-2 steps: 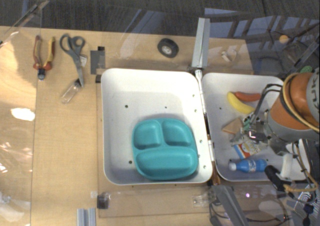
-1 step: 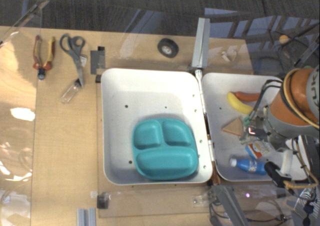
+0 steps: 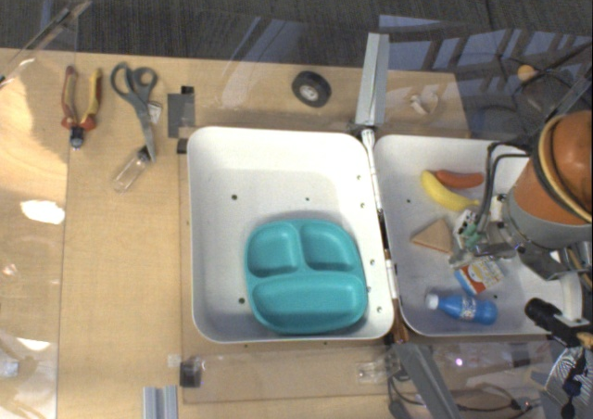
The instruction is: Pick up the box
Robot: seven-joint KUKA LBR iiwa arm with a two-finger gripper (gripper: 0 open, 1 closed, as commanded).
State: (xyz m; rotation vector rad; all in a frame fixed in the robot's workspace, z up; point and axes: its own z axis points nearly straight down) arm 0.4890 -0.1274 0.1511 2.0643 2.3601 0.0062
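Two white bins sit side by side on the desk [image 3: 120, 250], and the work is all in the right bin [image 3: 408, 250], where the arm [image 3: 556, 176] comes in from the right and hangs low over a small heap of things. The pincer [image 3: 474, 239] is down among them, just above the box [image 3: 484, 272], a small white and orange carton lying tilted near the middle of that bin. Whether the pincer is clenched on the box or merely beside it I cannot tell, since the wrist hides the tips and the box looks to be resting on the bin floor. Close around it lie a tan wedge [image 3: 432, 239], a yellow banana [image 3: 449, 191] with a red strip [image 3: 459, 176] behind it, and a blue bottle [image 3: 463, 307] on its side toward the front wall. That crowding probably explains the steep approach: coming straight down leaves the neighbours less likely to be knocked. The left bin [image 3: 213, 222] holds a teal divided tray [image 3: 306, 273], well apart from the action. Pliers [image 3: 79, 102], scissors [image 3: 139, 97] and a roll of tape [image 3: 311, 88] lie on the desk behind the bins, out of reach of the job. The box seems not yet lifted, so a firm close and a clean rise appear to be what remains.
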